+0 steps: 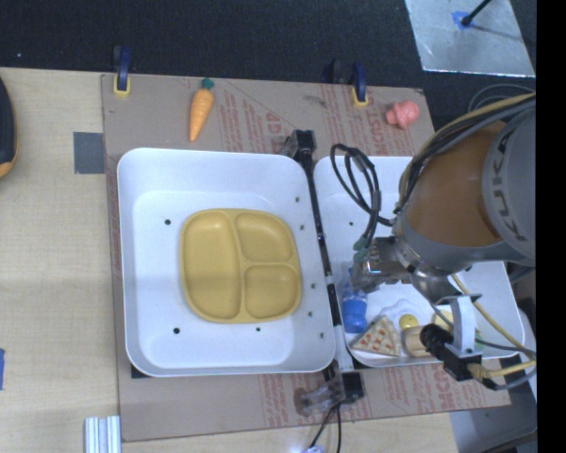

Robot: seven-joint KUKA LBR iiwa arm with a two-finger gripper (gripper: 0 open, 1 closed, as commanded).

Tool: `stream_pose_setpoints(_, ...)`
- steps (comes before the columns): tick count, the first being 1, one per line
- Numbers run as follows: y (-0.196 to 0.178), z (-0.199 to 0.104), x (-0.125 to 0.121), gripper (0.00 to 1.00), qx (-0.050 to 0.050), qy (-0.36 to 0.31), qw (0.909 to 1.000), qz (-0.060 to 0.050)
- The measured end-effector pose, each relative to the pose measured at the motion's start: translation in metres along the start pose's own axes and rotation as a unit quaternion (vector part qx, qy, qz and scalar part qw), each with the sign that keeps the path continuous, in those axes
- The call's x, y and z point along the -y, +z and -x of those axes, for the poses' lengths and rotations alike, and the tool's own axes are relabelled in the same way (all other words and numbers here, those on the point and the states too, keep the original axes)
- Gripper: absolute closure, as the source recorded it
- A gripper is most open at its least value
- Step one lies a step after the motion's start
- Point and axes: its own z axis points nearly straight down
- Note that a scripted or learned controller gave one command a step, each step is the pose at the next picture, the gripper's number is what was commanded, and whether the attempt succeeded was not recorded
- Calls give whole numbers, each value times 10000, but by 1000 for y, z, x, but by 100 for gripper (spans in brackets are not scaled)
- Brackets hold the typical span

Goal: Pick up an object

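The blue block (355, 311) and pizza-slice toy (378, 339), lying directly below the end effector (370, 274) in the right bin (332, 189), appear light, rigid and slippery; grip across flat sides; finger state cannot be determined.

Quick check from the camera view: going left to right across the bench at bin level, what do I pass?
Left white bin → yellow divided plate → blue object → pizza-slice toy → arm's orange band.
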Motion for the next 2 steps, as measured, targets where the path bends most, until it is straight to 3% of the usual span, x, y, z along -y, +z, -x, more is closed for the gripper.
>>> stream_pose_setpoints(1, -1, -69, -2, 100, 12, -8, 10000, 22)
stream_pose_setpoints(2, -53, -29, -2, 100, 14, 54, 10000, 45)
